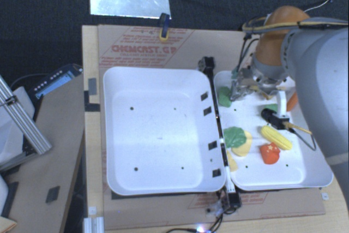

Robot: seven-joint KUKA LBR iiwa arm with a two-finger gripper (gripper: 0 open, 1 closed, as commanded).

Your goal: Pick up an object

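- Several toy foods lie in the bin [297, 172] under the gripper [239, 91]. None is lifted, so the pick is judged not yet made.
- Gripper state: it is low over the bin's far end. Whether it is spread or pressed together cannot be told, and no object is seen in its grasp.
- Nearest candidate: a green toy piece [224, 97] lies just beside the gripper, on the side away from the arm and close to the bin wall.
- Risk: a closing stroke may push the piece against the wall, so it slips out instead of seating.
- Risk: the wall itself may foul the gripper on that side.
- Farther from the gripper, toward the camera:
  - a green leafy toy [234, 135] rests on a pale yellow piece [244, 146]
  - a toy corn cob [276, 137]
  - a red toy [270, 153]
- Risk: the stacked pair may shift if grabbed, and the rounded cob probably rolls.
- On the gripper's arm side, an orange piece [293, 101] is partly hidden by the arm, so an unnoticed knock is possible.
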